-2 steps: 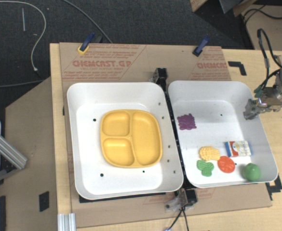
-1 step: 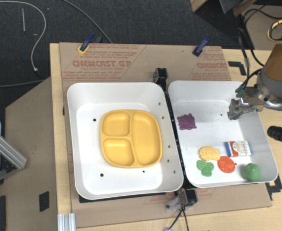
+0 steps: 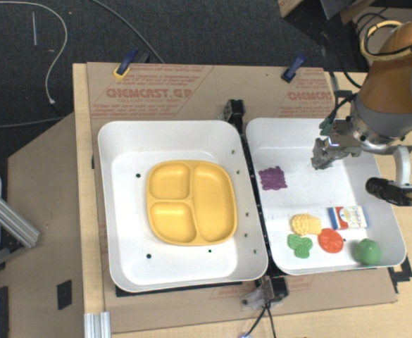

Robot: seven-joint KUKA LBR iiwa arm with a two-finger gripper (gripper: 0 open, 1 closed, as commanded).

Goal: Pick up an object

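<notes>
Tool (image 3: 323,157) above right bin (image 3: 290,136) with purple grapes (image 3: 272,179), corn (image 3: 305,224)

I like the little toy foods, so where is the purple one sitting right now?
The purple toy lies in the right bin, near its left wall, apart from the other foods; the claw is to its upper right.

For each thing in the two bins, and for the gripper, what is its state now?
yellow divided plate: flat in left bin, nothing in its compartments
purple grapes: lying in right bin, untouched
yellow corn: lying
green broccoli: lying
red tomato: lying
small carton: on its side
green ball: resting
gripper: above right bin, holding nothing
</notes>
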